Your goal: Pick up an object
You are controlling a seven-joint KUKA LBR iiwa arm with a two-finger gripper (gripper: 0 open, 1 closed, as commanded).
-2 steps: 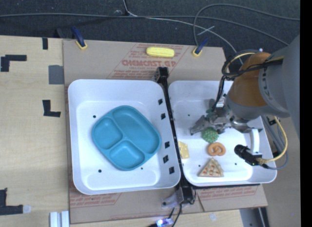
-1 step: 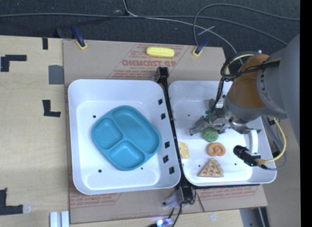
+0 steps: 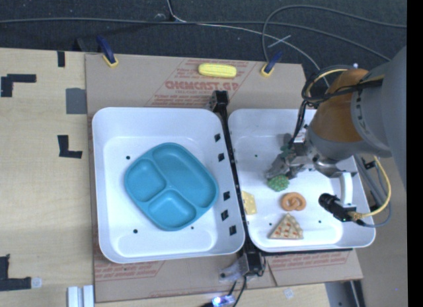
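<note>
In the right bin (image 3: 344,233), a small, bumpy green object (image 3: 278,183), like a broccoli floret, lies just below the hand (image 3: 285,166). Whether the hand is open or closed cannot be told. An orange ring (image 3: 293,201) and a pizza slice (image 3: 285,228) lie nearby.

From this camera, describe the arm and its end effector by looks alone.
The arm is bulky grey with an orange band above the wrist. Yellow and black cables loop beside it. The end effector is small, dark grey metal.
</note>
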